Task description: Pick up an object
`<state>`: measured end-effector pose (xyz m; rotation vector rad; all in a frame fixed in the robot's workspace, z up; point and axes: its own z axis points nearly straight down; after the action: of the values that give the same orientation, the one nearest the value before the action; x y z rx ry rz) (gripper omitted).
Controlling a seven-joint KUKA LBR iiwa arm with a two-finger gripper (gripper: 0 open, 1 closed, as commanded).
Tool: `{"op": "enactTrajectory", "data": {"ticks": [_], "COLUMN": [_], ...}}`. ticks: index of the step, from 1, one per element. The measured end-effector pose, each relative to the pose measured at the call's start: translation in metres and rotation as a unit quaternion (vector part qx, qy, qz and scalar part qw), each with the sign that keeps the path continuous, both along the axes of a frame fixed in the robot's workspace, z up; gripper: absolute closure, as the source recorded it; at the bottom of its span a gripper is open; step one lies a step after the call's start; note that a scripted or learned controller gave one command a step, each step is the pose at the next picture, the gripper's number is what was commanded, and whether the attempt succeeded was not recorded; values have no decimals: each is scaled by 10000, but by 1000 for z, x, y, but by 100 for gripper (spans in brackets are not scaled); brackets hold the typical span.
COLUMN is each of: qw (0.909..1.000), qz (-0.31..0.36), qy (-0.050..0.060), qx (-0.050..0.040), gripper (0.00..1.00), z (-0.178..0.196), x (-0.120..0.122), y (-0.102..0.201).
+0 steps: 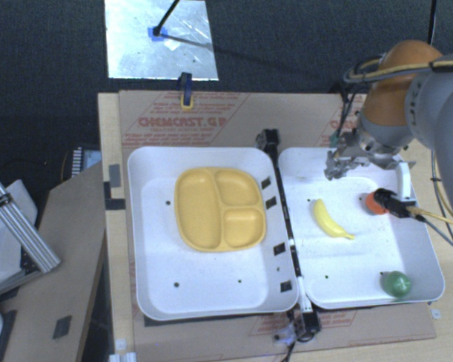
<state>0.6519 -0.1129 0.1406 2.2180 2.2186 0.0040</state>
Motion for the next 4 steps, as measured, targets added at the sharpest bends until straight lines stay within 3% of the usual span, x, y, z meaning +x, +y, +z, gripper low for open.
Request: {"op": "enactTrajectory", "data": {"ticks": [1, 2, 3, 4], "qw": [10000, 10000, 10000, 10000], "qz": [24, 24, 46, 49], "qy": [-18, -6, 14, 18], "qx": [1, 2, 17, 17], "gripper": [100, 100, 100, 100], "z": [60, 94, 84, 83], "x": [2, 3, 7, -7], "y": [9, 9, 64, 116]}}
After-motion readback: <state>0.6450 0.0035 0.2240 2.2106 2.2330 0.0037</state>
